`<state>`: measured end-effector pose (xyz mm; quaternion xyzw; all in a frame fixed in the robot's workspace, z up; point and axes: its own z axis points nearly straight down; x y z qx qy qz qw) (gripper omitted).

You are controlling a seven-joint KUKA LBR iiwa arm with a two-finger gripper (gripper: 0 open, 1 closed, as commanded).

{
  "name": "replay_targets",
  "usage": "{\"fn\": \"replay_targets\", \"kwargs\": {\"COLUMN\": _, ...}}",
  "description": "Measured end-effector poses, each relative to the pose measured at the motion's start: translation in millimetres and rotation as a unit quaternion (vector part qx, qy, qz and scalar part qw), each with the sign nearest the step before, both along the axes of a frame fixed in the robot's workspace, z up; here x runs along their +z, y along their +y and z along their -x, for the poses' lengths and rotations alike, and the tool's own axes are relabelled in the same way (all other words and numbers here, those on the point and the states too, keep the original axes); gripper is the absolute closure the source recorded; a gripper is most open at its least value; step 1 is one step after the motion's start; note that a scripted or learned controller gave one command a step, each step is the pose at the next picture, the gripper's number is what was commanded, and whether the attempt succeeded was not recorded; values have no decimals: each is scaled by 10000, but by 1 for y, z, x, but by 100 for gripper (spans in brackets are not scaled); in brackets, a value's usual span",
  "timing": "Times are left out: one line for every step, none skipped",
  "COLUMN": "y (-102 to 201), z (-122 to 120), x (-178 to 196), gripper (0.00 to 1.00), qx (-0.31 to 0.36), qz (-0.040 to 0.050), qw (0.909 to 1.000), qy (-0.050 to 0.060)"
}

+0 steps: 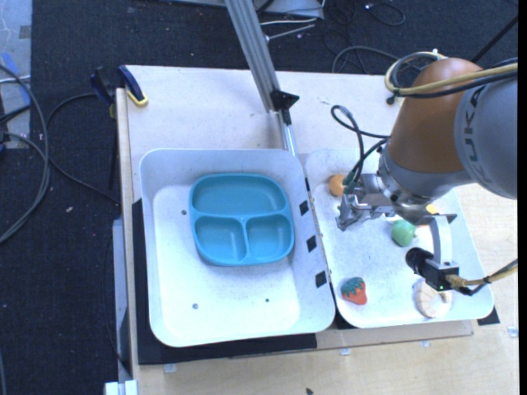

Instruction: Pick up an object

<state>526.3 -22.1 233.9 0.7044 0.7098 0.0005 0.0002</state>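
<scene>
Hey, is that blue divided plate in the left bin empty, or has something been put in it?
Empty. The blue divided plate lies flat in the left bin, and all three compartments show only bare blue plastic.

The grey arm (486,130) reached in from the right, its orange band (432,113) sitting above the wrist and its forearm angled down and leftward. The wrist pointed the metal pincer (352,212) downward at the end of the arm. A black cable (356,138) looped up beside the wrist.
</scene>
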Motion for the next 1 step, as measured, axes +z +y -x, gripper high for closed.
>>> {"fn": "replay_targets", "kwargs": {"y": 52, "z": -20, "x": 6, "gripper": 100, "qx": 6, "qz": -4, "qw": 10000, "qy": -8}}
